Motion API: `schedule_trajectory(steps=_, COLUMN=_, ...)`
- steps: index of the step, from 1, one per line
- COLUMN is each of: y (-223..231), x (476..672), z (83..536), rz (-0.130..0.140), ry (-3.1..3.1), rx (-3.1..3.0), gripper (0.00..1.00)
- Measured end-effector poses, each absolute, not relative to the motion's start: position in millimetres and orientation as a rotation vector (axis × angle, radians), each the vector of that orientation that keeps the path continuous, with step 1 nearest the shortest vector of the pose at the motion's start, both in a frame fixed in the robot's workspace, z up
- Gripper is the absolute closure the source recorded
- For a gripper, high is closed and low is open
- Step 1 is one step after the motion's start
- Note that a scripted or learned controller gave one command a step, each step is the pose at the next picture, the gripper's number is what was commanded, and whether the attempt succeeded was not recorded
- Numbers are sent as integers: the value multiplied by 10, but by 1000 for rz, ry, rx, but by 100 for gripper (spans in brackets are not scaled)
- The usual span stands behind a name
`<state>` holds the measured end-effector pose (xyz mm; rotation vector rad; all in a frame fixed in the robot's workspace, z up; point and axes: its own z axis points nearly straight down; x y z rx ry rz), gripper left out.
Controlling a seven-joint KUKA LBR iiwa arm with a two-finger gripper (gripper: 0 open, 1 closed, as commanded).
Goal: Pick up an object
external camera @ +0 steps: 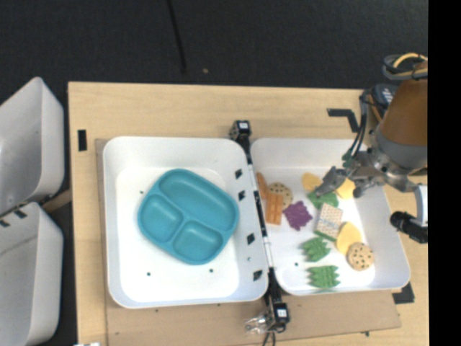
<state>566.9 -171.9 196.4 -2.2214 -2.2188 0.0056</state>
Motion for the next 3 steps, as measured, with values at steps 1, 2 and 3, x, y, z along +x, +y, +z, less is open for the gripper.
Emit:
schedule_trajectory(steps=1, y=-1714, x=5639, z=1332, rz=5, ry=-2218, rx=-2221, gripper=0)
schedule_trajectory(steps=2, y=-1751, x=5665, z=1048, rz=-1, ry=-2225, rx=-2234, gripper=0)
schedule_trajectory(steps=3, y=-1772, x=5694, z=1191, rz=-11, ry=-2226, rx=-2247, gripper=100)
